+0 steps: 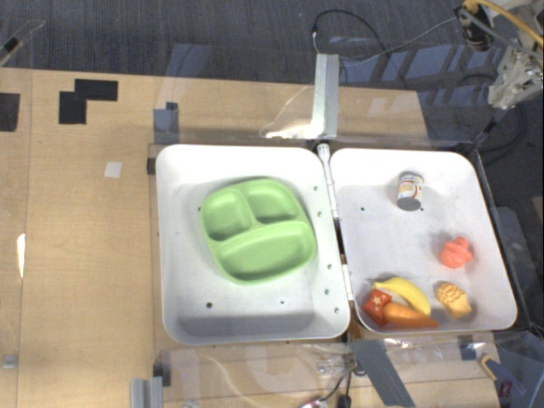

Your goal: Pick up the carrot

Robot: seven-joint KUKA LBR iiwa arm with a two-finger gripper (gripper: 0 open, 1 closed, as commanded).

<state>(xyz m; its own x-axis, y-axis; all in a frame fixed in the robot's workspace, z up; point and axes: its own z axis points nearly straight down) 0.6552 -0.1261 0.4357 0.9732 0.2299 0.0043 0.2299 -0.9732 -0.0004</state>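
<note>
The carrot (408,316) is an orange stick lying flat near the front edge of the right bin (374,228). It touches a yellow banana (405,293) just behind it and a small red item (376,301) at its left end. My gripper (512,82) hangs at the far right, above and behind the right bin's back corner, well away from the carrot. Nothing is seen held in it.
A small can (410,190) stands upright at the back of the right bin. A red-orange lump (456,252) and a yellow bumpy item (452,297) lie at its right side. A green divided plate (257,229) lies in the left bin (178,296).
</note>
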